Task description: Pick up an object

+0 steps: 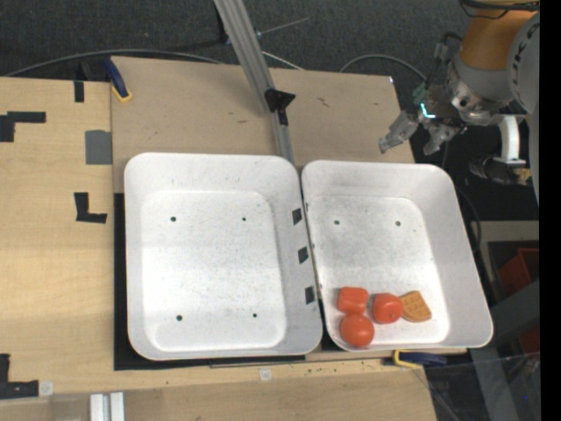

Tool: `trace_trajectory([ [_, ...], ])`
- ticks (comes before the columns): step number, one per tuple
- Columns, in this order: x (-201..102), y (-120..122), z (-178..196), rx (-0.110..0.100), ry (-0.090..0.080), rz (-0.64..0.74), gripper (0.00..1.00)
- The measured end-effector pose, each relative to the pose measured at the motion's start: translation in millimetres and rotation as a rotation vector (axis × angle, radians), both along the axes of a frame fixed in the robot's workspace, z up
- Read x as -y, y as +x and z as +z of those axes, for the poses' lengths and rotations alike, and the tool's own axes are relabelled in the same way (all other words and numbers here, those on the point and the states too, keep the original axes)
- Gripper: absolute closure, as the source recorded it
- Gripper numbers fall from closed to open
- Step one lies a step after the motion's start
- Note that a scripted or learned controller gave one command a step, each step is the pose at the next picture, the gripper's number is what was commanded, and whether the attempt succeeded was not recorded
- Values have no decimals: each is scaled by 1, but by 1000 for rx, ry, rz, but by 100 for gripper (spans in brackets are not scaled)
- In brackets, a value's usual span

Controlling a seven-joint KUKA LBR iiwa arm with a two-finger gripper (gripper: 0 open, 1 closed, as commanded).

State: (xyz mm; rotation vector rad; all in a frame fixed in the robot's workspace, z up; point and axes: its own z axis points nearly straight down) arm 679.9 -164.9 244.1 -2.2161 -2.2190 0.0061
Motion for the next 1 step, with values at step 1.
trace_trajectory([
  [1,0,1,4,5,-2,1,0],
])
